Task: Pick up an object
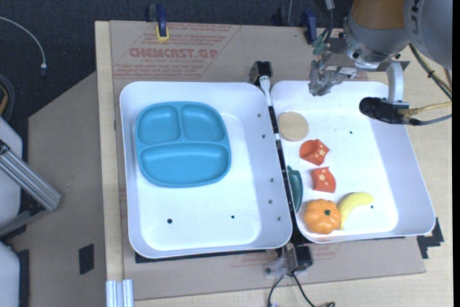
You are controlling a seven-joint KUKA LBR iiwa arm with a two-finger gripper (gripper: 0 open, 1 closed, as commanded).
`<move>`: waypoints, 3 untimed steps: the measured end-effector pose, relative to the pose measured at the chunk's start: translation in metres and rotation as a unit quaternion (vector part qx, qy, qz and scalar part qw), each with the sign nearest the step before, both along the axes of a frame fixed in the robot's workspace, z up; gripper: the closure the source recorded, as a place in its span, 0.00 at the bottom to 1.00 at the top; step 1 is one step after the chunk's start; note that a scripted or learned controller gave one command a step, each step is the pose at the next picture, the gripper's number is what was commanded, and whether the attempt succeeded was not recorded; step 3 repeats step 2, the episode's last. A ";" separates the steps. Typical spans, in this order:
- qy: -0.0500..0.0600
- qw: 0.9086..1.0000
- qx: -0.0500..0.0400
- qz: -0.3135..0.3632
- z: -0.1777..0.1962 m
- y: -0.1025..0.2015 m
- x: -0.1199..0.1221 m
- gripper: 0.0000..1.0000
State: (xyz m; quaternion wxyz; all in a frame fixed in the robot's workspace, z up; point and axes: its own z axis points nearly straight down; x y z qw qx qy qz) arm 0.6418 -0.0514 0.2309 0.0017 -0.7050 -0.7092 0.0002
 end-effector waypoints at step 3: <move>0.000 1.000 0.000 -0.001 -0.017 0.106 -0.026 1.00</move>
